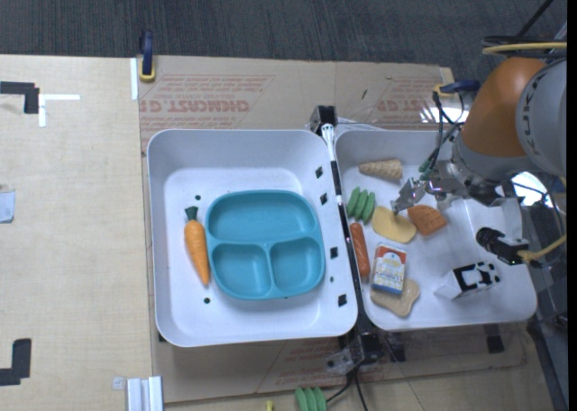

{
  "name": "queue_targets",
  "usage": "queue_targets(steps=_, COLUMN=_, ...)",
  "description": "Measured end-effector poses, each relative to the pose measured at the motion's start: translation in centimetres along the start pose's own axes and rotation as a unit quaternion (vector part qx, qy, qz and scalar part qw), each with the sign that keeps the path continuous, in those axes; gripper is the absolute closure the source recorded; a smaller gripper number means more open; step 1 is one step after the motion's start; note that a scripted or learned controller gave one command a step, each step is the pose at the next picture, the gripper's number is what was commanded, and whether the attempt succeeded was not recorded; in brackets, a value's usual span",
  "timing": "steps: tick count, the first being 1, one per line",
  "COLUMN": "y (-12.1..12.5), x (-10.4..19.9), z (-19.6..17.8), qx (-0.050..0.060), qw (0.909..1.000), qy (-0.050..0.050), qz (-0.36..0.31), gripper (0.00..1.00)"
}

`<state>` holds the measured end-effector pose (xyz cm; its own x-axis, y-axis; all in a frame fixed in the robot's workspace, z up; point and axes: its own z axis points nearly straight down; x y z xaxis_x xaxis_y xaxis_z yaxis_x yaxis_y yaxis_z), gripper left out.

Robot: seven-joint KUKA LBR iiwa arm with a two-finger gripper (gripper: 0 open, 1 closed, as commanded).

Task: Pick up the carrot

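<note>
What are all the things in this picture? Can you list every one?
carrot: one, orange with green top, left bin, beside the tray's left edge
tray: one, blue, three sections, middle of left bin
bins: two, white, side by side
green pods: one bunch, right bin by the divider
sausage: one, reddish, right bin
small carton: one, white and blue, right bin
cone-shaped piece: one, tan, right bin top
clamp: one, blue and yellow, bench top
arm: one, grey and orange, right
claw: one, over right bin
</note>
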<state>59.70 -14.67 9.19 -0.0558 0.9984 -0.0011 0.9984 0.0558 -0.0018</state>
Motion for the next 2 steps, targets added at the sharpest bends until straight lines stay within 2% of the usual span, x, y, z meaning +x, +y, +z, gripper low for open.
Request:
queue_targets(steps=1, y=-3.7, x=3.4, z=-6.6, qx=0.000, qw=0.9999, qy=0.000, qz=0.014, gripper=0.00)
queue_targets(steps=2, y=-1.0, x=1.4, z=0.1, qx=0.000, qw=0.9999, qy=0.000, qz=0.010, gripper=0.00)
